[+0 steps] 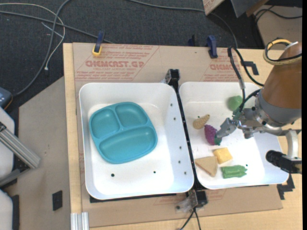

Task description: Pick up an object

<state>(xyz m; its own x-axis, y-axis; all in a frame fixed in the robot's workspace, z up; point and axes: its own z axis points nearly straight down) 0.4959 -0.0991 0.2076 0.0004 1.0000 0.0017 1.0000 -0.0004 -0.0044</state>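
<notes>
A small purple knobbly toy (210, 134), shaped like a bunch of grapes, lies in the middle of the right shallow white bin (201, 94), and the two-finger gripper (221, 134) sits right beside it on its right, its dark fingertips low against the toy's edge; whether the claw is wide, narrow or closed on anything I cannot tell from this slant. Just to the far left of the purple toy lies a small tan oval piece (201, 122), and to the far right, by the arm's cables, a rounded green piece (235, 102). Nearer in the same bin are a yellow block (222, 155), a tan triangular wedge (207, 165) just left of it, and a flat green leafy piece (233, 171) at the near edge. The grey arm with its orange band (283, 87) reaches in from the right. The left shallow white bin (91, 174) holds a teal plastic plate with three compartments (123, 132), lying flat and somewhat left of centre. Both bins rest side by side on a brown cardboard-covered bench (124, 63) printed with red lettering, held at its far edge by a yellow-and-blue clamp (99, 42) and a blue clamp (211, 46). Beyond the bench is dark grey carpet (29, 56) crossed by loose pale cables (53, 23).
</notes>
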